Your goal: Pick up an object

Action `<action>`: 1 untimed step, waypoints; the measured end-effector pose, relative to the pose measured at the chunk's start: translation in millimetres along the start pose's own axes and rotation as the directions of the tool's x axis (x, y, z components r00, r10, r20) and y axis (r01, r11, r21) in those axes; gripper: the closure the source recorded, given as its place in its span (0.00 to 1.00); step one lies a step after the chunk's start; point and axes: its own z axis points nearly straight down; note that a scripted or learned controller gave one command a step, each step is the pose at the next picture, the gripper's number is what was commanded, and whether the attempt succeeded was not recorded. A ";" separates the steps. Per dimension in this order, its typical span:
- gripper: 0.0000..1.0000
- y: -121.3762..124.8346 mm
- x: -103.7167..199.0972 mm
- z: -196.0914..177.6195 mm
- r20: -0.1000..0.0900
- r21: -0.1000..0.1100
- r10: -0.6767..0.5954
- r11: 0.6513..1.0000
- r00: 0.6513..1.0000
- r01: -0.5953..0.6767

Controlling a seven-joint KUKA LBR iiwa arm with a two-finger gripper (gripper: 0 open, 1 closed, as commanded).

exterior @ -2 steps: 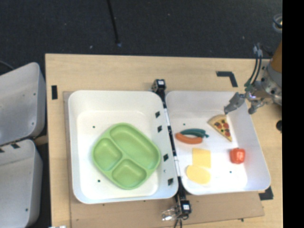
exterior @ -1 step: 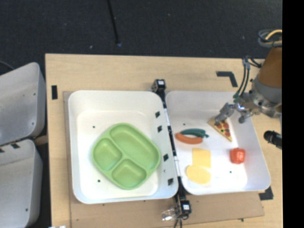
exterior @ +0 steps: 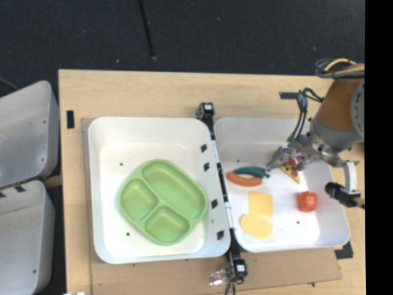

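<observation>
Plastic toy food lies scattered in the right-hand shallow white bin (exterior: 319, 229): five pieces, all smooth. One triangular pizza-like wedge in red and yellow (exterior: 291, 168) sits directly at the tool (exterior: 287, 160), touching or just under its tip; whether it is pinched cannot be told, nor how the tool is set. One orange sausage-shaped piece with a green stalk (exterior: 245, 177) lies just beside the tool, toward the bins' divide. One square yellow slab (exterior: 260, 203) and one pale yellow oval (exterior: 256, 225) sit nearer the camera, touching. One small red tomato-like lump (exterior: 307, 201) rests apart. Beyond the divide, one glossy green three-compartment plate (exterior: 163, 200) fills the left white bin (exterior: 98, 165) on the wooden counter (exterior: 141, 94).
</observation>
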 end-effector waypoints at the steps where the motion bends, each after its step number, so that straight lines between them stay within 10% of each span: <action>1: 0.00 2.9 -2.7 15.6 0.006 -0.011 0.002 1.000 1.000 -0.002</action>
